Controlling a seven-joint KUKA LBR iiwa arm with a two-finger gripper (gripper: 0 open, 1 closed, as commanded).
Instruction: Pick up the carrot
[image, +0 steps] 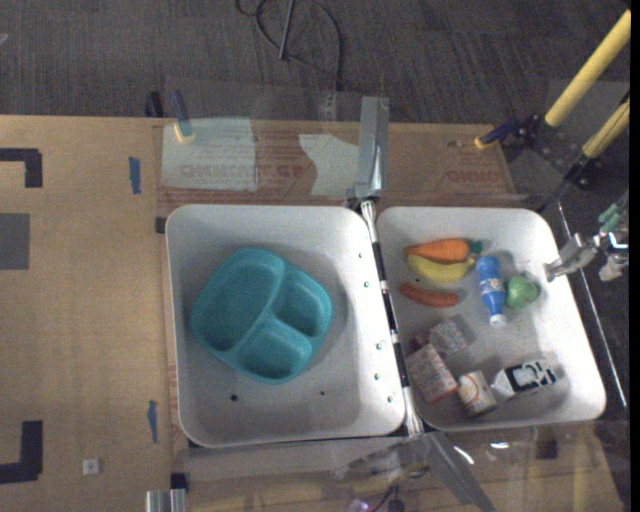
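The carrot (440, 249), orange with a green top at its right end, lies at the far left of the right bin (575, 340), touching the yellow banana (440, 268) just in front of it. My gripper (578, 258) sits at the right bin's right rim, well to the right of the carrot and apart from it, with most of the arm cut off by the view's edge. Nothing shows in the gripper's grasp.
The right bin also holds a red sausage (430, 295), a blue bottle (489, 288), a green fruit (521, 291), and several small cartons and a can (476, 392) at the front. In the left bin (200, 400) lies a teal divided plate (262, 313).
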